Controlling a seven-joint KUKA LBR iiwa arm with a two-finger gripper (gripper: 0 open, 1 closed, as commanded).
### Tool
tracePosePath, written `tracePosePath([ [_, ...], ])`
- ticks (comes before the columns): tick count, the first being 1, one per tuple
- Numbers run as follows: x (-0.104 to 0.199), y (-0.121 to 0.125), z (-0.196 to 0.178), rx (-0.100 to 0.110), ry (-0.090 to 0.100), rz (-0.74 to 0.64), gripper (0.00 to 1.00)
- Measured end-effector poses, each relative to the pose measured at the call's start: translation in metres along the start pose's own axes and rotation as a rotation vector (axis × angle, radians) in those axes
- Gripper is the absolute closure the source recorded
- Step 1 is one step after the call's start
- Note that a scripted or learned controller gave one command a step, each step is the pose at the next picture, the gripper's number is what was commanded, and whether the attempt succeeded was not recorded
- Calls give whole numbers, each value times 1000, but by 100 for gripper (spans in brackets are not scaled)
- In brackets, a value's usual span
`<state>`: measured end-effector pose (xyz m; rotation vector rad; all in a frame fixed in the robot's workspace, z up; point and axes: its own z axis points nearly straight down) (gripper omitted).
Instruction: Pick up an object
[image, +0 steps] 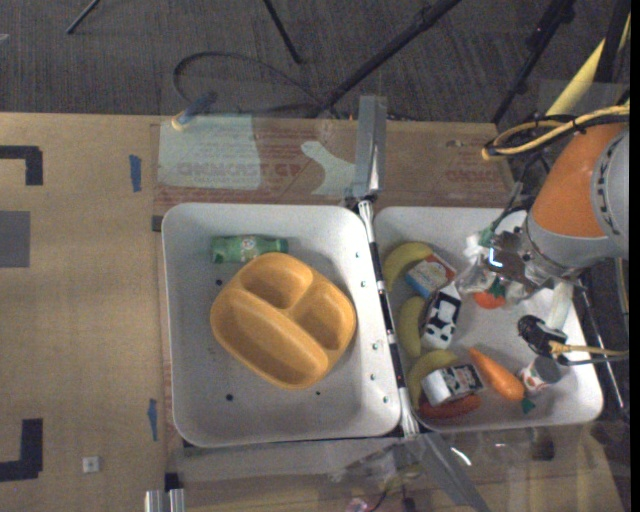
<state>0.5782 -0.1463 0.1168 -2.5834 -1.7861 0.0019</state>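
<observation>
Bins side by side on the bench: the left bin (190, 400) holds a yellow divided tray (283, 318) and a green packet (248, 246); the right bin (585, 395) holds the clutter from which one object is to be picked. Candidates include a banana (405, 258), a black-and-white carton (440, 318), a carrot (497, 373) and a small can (452, 382), lying close together, several touching. The arm (580, 205) reaches in from the right, its gripper (497, 268) low over the bin's upper area, near a small red-orange item (488, 297). Whether the gripper is released or clenched cannot be told; the wrist hides its tip. Likely failures: a closure that catches two neighbouring items at once, a glancing contact that pushes the target aside, or a rounded object slipping out on the lift.
</observation>
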Motion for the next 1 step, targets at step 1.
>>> tracePosePath([
  [1, 72, 17, -68, -3, 1, -209, 100],
])
